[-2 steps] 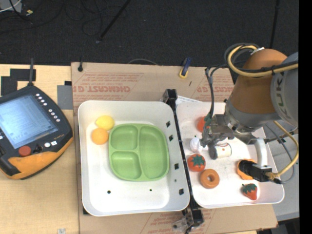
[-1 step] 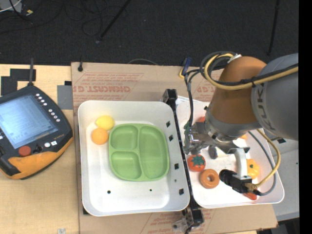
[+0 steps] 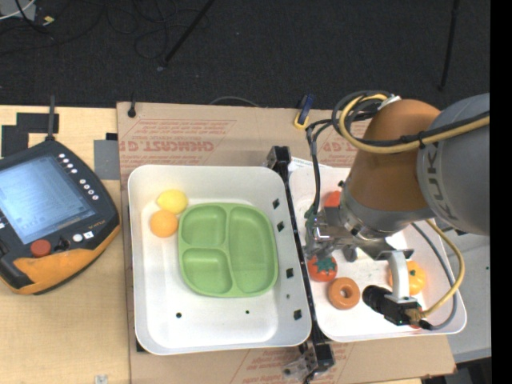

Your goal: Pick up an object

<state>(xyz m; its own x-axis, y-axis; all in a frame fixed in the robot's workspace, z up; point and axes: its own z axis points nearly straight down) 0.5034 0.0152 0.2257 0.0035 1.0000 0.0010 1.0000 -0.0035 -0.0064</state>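
One gripper (image 3: 323,251) hangs low over the left part of the right shallow white bin (image 3: 360,325), under the grey arm with its orange band. Whether its jaws are released or clenched cannot be told from this slant. A small round red toy tomato with a green top (image 3: 322,270) lies directly below the gripper's tip, touching or nearly touching it; I cannot tell which. Just beside the tomato, toward the front rim, lies an orange ring-shaped toy doughnut (image 3: 345,293). A small yellow toy (image 3: 415,278) sits further right in the same bin, partly hidden.

The left shallow white bin (image 3: 208,320) holds a light green plastic plate with three compartments (image 3: 228,249). A yellow lemon-shaped toy (image 3: 171,201) and an orange ball (image 3: 163,224) lie touching each other by its left edge.

Both bins rest on a sheet of brown printed cardboard (image 3: 200,134) on the pale wooden bench (image 3: 64,326). A grey and orange teach pendant with a screen (image 3: 48,210) lies well to the left, and dark carpet with loose cables (image 3: 240,38) runs behind
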